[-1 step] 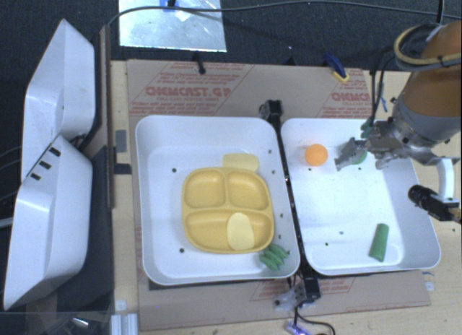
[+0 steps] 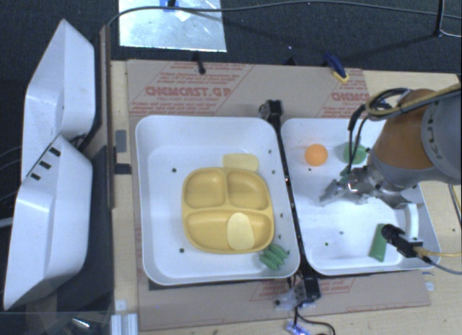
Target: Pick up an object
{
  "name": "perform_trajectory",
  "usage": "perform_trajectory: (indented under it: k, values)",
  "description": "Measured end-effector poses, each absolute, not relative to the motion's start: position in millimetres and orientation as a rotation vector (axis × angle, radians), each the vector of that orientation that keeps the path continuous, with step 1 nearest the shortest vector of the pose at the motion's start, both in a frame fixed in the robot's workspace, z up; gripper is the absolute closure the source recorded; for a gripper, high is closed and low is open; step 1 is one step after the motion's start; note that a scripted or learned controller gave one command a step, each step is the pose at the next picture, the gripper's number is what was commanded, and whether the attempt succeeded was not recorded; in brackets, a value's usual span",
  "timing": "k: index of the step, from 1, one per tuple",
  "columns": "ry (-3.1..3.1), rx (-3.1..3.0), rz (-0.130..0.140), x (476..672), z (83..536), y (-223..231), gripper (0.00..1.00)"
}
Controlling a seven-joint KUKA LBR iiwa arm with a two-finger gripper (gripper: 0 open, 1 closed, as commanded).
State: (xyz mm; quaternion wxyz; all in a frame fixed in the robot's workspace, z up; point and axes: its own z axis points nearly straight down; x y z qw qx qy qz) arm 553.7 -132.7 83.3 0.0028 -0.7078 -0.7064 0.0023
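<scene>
The two-finger metal gripper [image 2: 333,193] hangs low in the right shallow white bin [image 2: 317,254], just below the small orange ball [image 2: 315,155]. I cannot tell its grip state.

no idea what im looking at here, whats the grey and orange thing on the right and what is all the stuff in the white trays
The grey and orange thing is a robot arm reaching in from the right. At its end is a gripper, the part that picks things up. The single camera sits above the bench and looks down at a slant.

The two white trays are shallow bins. The left bin holds a yellow divided plate with a pale yellow oval piece in one compartment, a pale yellow block by the plate's far edge, and a green ridged item near the front corner.

The right bin holds an orange ball, a green object partly behind the arm, and a green block. The gripper hangs low over this bin; nothing is visibly held.
</scene>
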Motion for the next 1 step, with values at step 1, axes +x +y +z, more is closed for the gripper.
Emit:
perform_trajectory:
  k: [1]
  values:
    - [-2.233, -2.218, -0.013, 557.1, 188.6, -57.6, 0.00]
